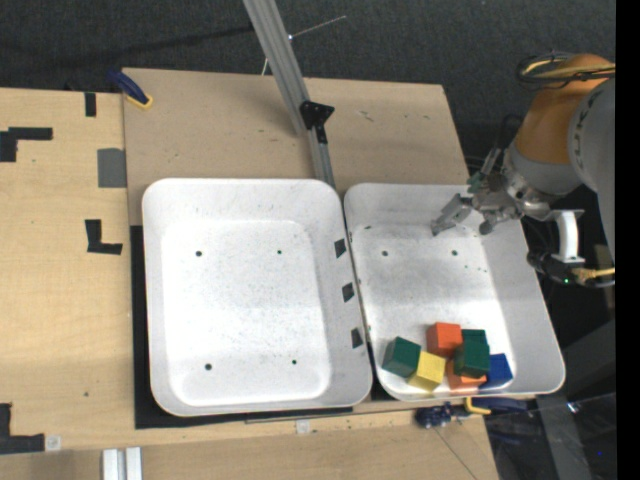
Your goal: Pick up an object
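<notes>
The blocks (448,356) lie clustered in the lower right corner of the right bin (400,268), touching one another: green, yellow, orange, dark green and blue. This crowding likely leaves little clearance for a clean grasp. The claw (462,215) hangs over the bin's upper right area, well apart from the cluster, its fingers spread open and holding nothing. The arm (560,138) enters from the right of the frame, wrist angled down-left. The left bin (240,198) sits alongside on the tabletop (60,298).

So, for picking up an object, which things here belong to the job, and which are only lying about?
Belong to the job:
- two-finger gripper
- right white bin
- cluster of small coloured blocks

Lying about:
- left white bin
- slanted grey metal pole
- blue and yellow clamp
- black tape marks
</notes>
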Controlling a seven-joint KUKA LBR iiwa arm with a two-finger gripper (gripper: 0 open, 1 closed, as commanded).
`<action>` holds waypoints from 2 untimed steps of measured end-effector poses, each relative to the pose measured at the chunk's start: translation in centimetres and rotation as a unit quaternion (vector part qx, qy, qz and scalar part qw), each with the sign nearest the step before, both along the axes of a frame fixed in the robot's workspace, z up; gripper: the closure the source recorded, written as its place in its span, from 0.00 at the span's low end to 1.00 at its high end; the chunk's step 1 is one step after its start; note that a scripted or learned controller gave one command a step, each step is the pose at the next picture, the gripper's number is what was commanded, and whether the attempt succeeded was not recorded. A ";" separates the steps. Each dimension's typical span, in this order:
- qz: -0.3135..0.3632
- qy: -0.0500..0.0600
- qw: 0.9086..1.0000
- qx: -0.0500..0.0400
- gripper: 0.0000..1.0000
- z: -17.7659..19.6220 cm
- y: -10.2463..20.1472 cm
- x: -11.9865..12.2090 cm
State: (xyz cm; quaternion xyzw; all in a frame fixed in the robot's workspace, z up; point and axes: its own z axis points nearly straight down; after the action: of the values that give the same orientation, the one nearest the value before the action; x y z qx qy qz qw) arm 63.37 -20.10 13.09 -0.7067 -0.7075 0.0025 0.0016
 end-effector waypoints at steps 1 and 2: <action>0.000 0.000 1.000 0.000 0.00 -4.2 0.1 -0.1; 0.001 -0.002 1.000 0.000 1.00 -2.9 0.2 0.0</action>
State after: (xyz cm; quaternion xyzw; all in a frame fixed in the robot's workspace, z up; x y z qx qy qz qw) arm 63.40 -19.94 10.17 -0.7060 -0.7082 0.0010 0.0002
